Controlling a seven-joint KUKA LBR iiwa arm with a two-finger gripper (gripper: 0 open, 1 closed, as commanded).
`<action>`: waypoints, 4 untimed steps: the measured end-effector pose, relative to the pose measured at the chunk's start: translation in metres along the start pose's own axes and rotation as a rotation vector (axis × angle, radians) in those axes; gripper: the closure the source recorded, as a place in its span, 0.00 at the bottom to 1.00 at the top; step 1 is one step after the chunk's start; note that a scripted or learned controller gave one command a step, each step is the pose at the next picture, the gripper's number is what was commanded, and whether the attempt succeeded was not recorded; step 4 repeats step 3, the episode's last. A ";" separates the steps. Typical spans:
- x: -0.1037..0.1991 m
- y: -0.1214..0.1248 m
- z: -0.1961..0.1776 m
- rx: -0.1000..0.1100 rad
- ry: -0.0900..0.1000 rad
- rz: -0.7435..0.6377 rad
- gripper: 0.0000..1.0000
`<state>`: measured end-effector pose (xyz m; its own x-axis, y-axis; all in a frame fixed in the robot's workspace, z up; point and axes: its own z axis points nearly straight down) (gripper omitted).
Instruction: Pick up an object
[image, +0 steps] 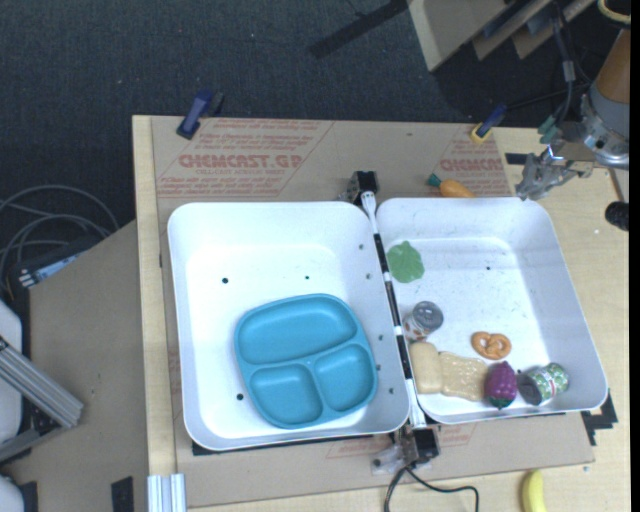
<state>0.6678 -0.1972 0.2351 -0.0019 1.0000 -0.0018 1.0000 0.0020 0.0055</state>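
We see the gripper (545, 172) parked beyond the far right corner of the right bin (560, 262), well apart from the objects; whether it is open we cannot tell, and nothing shows in it. The likeliest target, we judge, is the purple toy fruit (501, 384) near the front wall, touching the beige bread-like piece (450, 373) and just beside the small can (545, 381). It looks light, rigid and smooth (so probably slippery); we would pinch it across its middle, from above.
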 end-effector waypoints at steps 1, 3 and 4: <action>0.063 -0.009 0.128 0.008 0.003 0.001 1.00; 0.060 -0.027 0.101 0.009 0.004 0.001 1.00; 0.060 -0.027 0.101 0.009 0.004 0.001 1.00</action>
